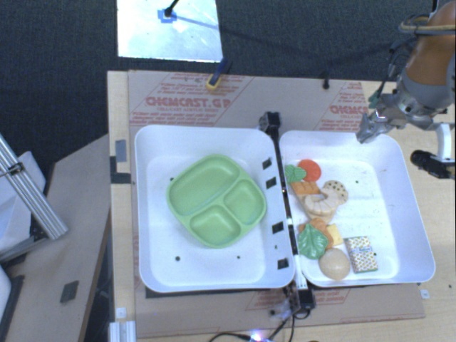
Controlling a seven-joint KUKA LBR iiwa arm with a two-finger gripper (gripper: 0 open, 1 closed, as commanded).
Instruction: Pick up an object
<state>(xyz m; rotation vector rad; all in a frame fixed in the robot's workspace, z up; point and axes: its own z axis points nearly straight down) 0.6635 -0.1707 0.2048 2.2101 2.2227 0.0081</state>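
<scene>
Though blurred, tool near bin rim.

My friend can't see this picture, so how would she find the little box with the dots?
Look in the right bin, where toy food lies along its left side. Go to the corner nearest the camera: the box lies flat there, right of a pale egg. It is the sole flat rectangle, patterned, among rounded foods.

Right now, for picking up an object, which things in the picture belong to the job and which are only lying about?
Belong to the job:
end effector, above the right bin's far edge
toy foods in the right bin: tomato, cookie, egg, small patterned box

Just lying about:
green divided plate in the left bin
shiny sheet behind the bench
</scene>
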